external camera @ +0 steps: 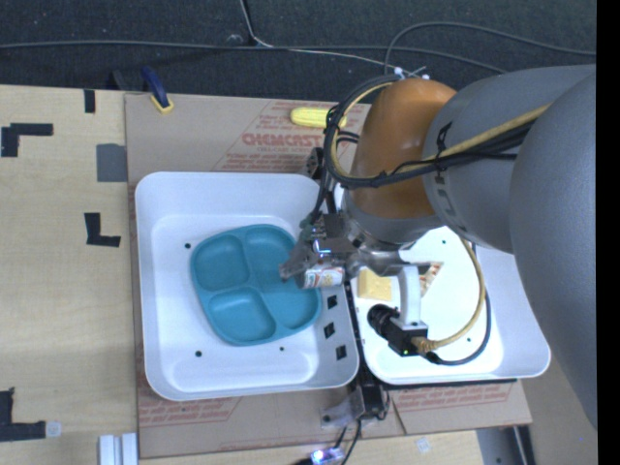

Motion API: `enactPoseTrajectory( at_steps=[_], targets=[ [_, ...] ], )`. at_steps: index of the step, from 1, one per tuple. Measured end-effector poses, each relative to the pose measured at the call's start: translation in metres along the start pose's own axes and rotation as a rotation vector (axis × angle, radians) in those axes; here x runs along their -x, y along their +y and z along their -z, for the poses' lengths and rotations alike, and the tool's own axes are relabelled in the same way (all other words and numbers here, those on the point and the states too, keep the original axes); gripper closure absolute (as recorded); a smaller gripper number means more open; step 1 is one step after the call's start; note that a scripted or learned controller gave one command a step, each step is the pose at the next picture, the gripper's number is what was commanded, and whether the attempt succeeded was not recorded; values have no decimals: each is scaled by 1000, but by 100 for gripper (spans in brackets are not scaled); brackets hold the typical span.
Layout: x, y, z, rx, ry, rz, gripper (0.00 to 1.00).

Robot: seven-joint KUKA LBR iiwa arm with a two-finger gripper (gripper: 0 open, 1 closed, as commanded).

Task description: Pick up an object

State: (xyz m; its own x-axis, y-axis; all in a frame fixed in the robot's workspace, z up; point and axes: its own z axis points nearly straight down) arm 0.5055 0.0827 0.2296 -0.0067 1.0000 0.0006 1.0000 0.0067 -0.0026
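Presently we list the hazards first, taking the left white plastic bin [160,289] as our landmark. Item: grey arm with orange band [402,153], reaching over the bin's right wall. Its pincer [312,264] sits low above the bin's right half, over the right edge of the teal four-compartment plastic plate [250,284]. We cannot tell how far the pincer is parted, nor whether it has hold of anything; the metal parts blur together there.

Risks, as we judge them: the plate is wide, shallow and smooth, so a grip on its thin rim could slip, or tip the plate up and drop it. A descent onto the flat compartment floor would likely close on nothing. The pincer is also near the bin's right wall, which it could strike or snag.

Item: the plate, teal, rounded-square, glossy, divided into four wells by low ridges. It lies flat on the bin floor, near the centre and slightly toward the right wall. We see nothing else loose in this bin. Beyond the bin's far wall a yellow oblong object [308,117] lies on the cardboard-covered worktop [194,134].
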Motion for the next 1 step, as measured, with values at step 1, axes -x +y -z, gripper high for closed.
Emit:
enactPoseTrajectory(
  at_steps=[1],
  targets=[
    [3, 0, 0, 0, -1, -4, 0]
  ],
)
